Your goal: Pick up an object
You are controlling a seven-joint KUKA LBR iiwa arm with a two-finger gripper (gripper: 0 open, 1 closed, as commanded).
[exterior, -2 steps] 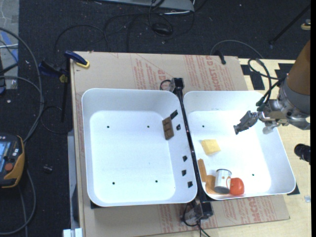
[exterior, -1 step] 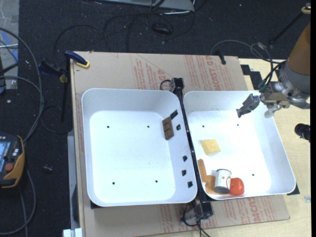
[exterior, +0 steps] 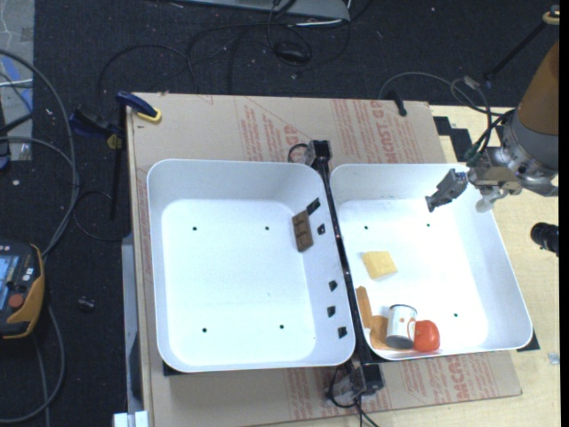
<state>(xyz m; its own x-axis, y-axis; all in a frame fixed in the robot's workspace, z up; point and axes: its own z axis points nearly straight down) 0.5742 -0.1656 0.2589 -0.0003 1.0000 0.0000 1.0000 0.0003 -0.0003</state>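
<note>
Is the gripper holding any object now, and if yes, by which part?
Nothing is held: the gripper hangs open over the right bin, with no object between its fingers.

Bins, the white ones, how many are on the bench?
2. One white bin sits on the left with a brown block by its right wall. The other white bin sits right beside it, under the gripper. None seems hidden.

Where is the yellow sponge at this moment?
The yellow sponge lies in the right bin, near its left wall, above the white cup and the red ball.
</note>
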